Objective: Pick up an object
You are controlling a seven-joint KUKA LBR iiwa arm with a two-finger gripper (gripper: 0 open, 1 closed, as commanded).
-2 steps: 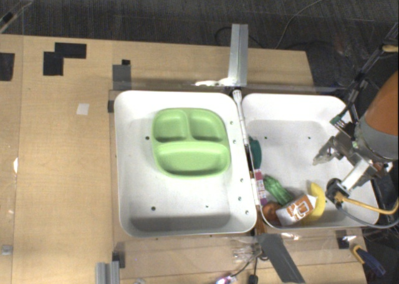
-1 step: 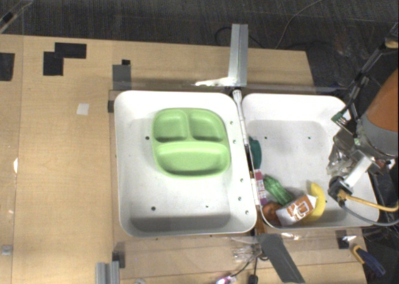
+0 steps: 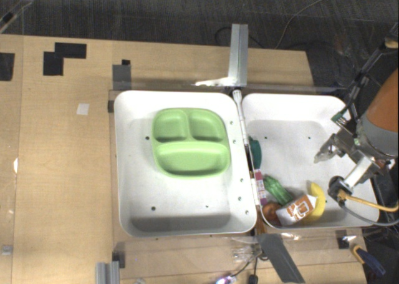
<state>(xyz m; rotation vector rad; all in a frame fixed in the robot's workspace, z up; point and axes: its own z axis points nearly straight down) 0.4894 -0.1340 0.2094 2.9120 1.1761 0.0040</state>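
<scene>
Several small objects lie along the near left part of the right bin (image 3: 293,111): a yellow banana (image 3: 318,196), an orange-and-white carton (image 3: 297,209), a green bottle (image 3: 278,189), a reddish item (image 3: 269,211) in the corner and a teal object (image 3: 254,151) against the dividing wall. My gripper (image 3: 326,151) hangs over the right side of this bin, up and to the right of the banana and apart from every object. Nothing shows in its grasp.
The left bin (image 3: 134,170) holds a green divided plate (image 3: 190,141) in its far half. A yellow cable (image 3: 368,205) and a black ring (image 3: 337,186) hang from the wrist near the right bin's near right corner. Wooden bench surrounds both bins.
</scene>
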